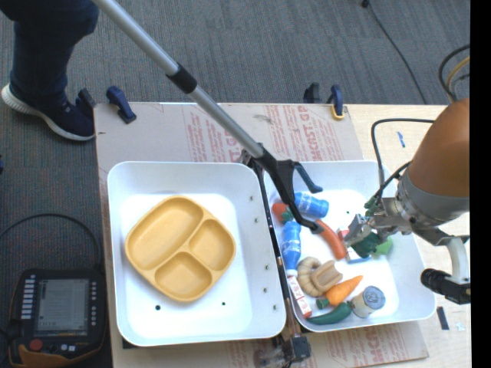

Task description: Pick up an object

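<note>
Gripper (360,234) low in right bin (406,307), finger state unclear, beside green toy (381,245). Risk: crowded carrot (343,288), blue bottle (291,244) and reacher tool (285,181) nearby could deflect the grab.

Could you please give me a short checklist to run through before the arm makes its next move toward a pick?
1. Tool over the right bin: ok.
2. Object between the fingers: cannot tell; the green object lies right beside the tool.
3. Targets within the bin: ok; carrot, orange sausage and blue bottle lie there.
4. Path clear: not ok; a grabber stick reaches into the right bin.
5. Left bin holding the yellow divided plate: ok.
</note>
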